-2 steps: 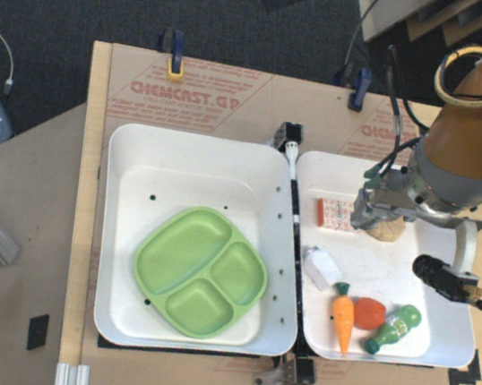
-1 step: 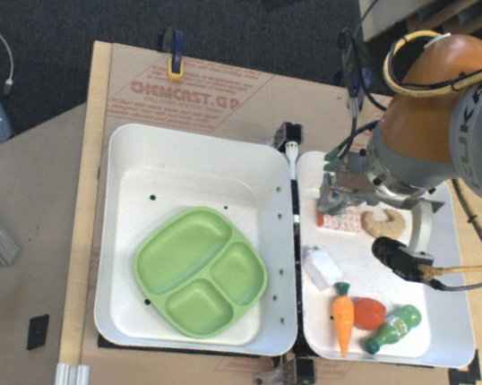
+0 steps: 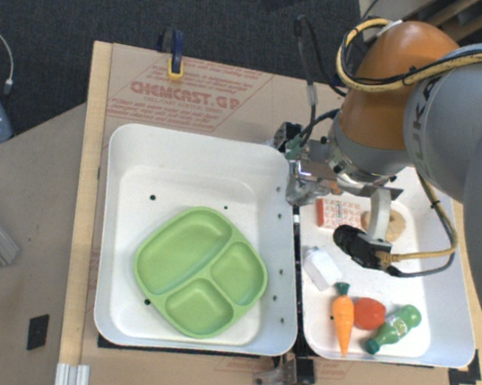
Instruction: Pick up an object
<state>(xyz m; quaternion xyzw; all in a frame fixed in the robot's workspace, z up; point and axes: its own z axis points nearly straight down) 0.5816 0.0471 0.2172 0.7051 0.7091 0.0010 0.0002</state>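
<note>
My arm [image 3: 438,91] fills the upper right; the gripper [image 3: 349,195] hangs over the right bin [image 3: 456,294], its grasp not discernible. Plate [image 3: 201,270] lies centre-left. Carrot [image 3: 343,323], tomato [image 3: 370,313] and bottle [image 3: 394,329] crowd lower right: I risk a glancing, slipping grasp.

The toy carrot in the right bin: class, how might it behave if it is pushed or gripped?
The carrot tapers to a point, so it would probably roll in a curve when pushed. It looks like smooth moulded plastic, likely light and stiff, perhaps slippery. It lies against the red toy, which may move too.
</note>
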